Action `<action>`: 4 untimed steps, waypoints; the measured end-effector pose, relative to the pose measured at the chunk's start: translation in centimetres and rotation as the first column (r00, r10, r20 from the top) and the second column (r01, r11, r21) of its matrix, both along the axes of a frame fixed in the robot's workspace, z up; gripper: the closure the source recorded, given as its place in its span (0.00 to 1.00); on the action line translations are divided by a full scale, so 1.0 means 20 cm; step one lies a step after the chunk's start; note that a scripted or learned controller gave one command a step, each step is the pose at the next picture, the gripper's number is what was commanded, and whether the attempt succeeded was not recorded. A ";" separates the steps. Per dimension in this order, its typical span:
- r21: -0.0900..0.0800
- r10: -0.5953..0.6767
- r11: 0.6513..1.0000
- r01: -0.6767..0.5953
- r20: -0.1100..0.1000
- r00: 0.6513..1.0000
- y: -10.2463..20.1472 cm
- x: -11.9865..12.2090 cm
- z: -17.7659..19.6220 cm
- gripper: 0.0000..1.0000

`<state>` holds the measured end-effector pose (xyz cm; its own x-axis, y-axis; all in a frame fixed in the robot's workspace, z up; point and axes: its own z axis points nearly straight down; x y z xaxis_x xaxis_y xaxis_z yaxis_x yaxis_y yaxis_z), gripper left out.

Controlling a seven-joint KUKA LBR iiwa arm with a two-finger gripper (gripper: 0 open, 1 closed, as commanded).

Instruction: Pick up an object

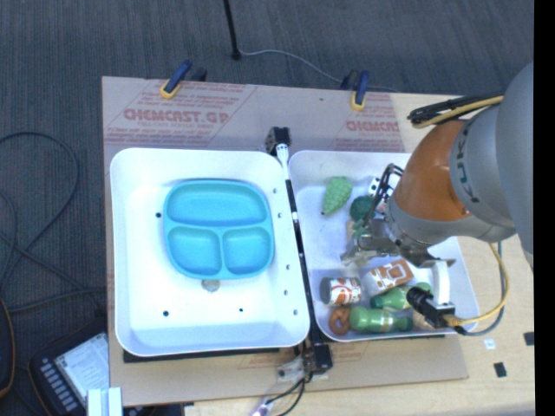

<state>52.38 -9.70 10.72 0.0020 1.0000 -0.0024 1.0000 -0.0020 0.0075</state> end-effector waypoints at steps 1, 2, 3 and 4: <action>0.000 0.000 1.000 0.000 0.000 1.000 0.00 0.00 0.00 0.00; 0.000 0.000 1.000 0.000 -0.001 1.000 0.00 0.00 0.05 1.00; 0.000 0.000 1.000 0.000 -0.001 1.000 0.00 0.00 0.05 0.00; 0.000 -0.001 1.000 0.001 -0.001 1.000 0.00 0.00 0.09 1.00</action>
<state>52.39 -9.73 12.59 0.0026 1.0000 -0.0026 1.0000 -0.0026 0.0062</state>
